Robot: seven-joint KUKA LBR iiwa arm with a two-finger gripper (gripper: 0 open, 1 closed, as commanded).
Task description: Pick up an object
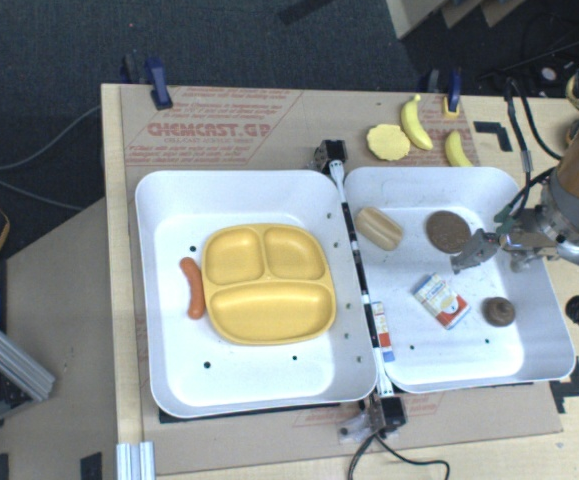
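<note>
Four candidates in right bin [529,360]; gripper [474,252] hovers beside brown disc [448,231], nothing between its fingers, can't tell jaw opening, so centre over disc before descending.

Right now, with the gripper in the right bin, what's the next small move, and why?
Probably a short move toward the small white and red carton, then descend. The gripper sits over bare floor of the right white bin, between the round brown disc and the carton, with nothing between its fingers. The carton lies apart from its neighbours.
</note>
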